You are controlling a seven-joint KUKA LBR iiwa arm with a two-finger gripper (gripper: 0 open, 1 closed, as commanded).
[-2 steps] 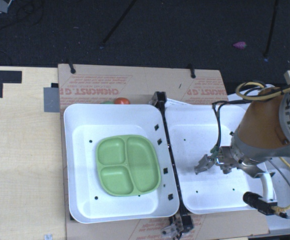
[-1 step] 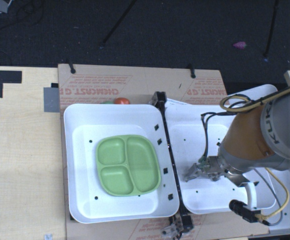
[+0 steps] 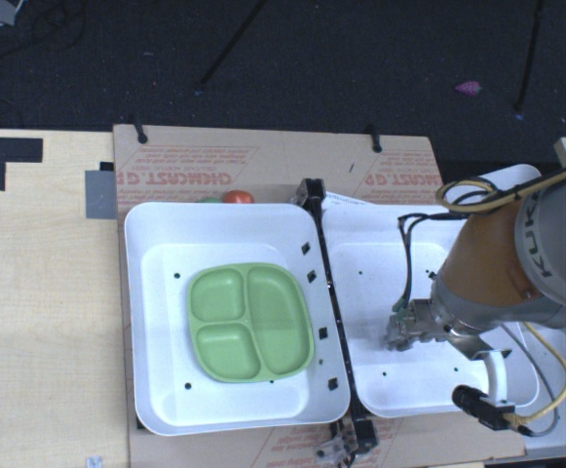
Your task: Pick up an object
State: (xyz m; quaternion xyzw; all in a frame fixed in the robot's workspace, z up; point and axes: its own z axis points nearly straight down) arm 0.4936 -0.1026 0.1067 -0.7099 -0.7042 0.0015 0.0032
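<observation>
The arm (image 3: 502, 261) comes in from the right of the frame and hangs low over the right-hand bin (image 3: 380, 398), its end effector (image 3: 404, 330) down near the bin floor at centre-right. It looks to me like the reaching or probing stage of a pick, though I can make out nothing lying on the white floor under it, so what it is going for there is unclear. The one obvious thing to pick is the green divided plate (image 3: 251, 322), lying flat in the middle of the left-hand bin (image 3: 156, 261), well apart from the end effector and across the black divider (image 3: 329, 310) between the bins. A small red object (image 3: 238, 198) sits just beyond the left bin's far rim, on the cardboard (image 3: 263, 164) covering the counter. From this angle the wrist hides the tip, so I cannot tell how far open it is or whether it has anything. If it is empty, the next move would be to lift clear, cross the divider and come down on the plate's rim.
</observation>
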